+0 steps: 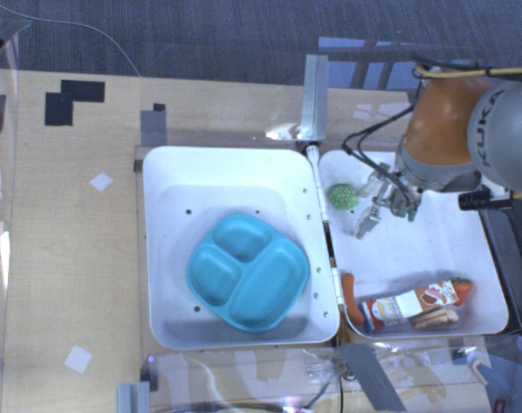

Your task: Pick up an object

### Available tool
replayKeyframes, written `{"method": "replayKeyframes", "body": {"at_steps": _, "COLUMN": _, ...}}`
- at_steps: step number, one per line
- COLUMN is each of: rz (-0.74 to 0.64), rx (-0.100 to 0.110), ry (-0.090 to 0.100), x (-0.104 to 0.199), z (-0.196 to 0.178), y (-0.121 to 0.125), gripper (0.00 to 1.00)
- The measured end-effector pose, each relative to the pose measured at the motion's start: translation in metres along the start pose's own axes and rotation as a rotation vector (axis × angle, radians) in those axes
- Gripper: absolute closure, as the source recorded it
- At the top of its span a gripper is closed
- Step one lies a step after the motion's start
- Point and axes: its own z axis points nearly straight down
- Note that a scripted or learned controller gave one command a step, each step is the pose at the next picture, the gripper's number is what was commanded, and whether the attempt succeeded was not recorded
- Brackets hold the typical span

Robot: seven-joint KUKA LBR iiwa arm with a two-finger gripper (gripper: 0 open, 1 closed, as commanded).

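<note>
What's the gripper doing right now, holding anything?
Gripper: open, holding nothing, above the right bin beside the green ball.

The bench [63,256] carries two white bins: one [170,329] well left of the gripper [374,212], the other [450,248] directly beneath it.

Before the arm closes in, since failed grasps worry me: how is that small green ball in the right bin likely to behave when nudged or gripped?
The green ball looks round, so it will probably roll if a fingertip nudges it. It sits near the right bin's left wall, which may stop it. Its surface looks bumpy, which might aid grip. It is small, so likely light. The gripper hangs just to its right.
</note>
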Motion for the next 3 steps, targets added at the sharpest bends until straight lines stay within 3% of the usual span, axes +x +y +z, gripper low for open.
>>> {"method": "replayKeyframes", "body": {"at_steps": 1, "rz": -0.04, "rx": 0.004, "ry": 0.012, "x": -0.034, "z": -0.005, "y": -0.007, "gripper": 0.0}}
{"method": "replayKeyframes", "body": {"at_steps": 2, "rz": -0.032, "rx": 0.0, "ry": 0.002, "x": 0.028, "z": -0.001, "y": 0.001, "gripper": 0.0}}
{"method": "replayKeyframes", "body": {"at_steps": 3, "rz": -0.023, "rx": 0.001, "ry": 0.003, "x": -0.028, "z": -0.005, "y": -0.003, "gripper": 0.0}}
